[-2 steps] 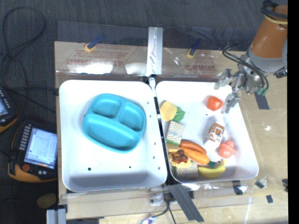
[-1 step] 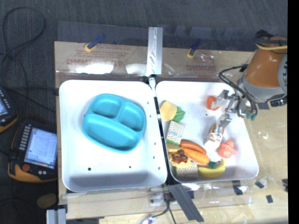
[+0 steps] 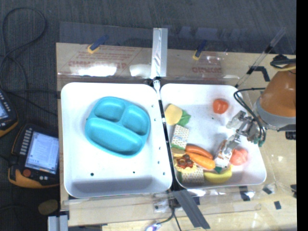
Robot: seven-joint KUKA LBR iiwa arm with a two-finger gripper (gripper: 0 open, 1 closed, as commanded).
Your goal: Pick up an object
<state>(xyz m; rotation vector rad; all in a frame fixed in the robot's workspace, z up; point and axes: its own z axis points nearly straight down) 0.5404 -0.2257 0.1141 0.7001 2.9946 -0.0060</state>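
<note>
End effector [image 3: 230,147] sits low in right white bin [image 3: 202,91], fingers spread and gripping nothing, beside pale red ball [image 3: 239,155] (likely target).

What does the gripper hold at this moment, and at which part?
It cannot be told. The gripper is low in the right bin, close to a red toy, but no object shows clearly between it.

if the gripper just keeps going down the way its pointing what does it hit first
Most likely the pink-red ball or the small toy right beside it, at the gripper tips near the bin's right front corner. Depth is hard to judge from this slanted view, so it may reach the bin floor between them instead.
</note>
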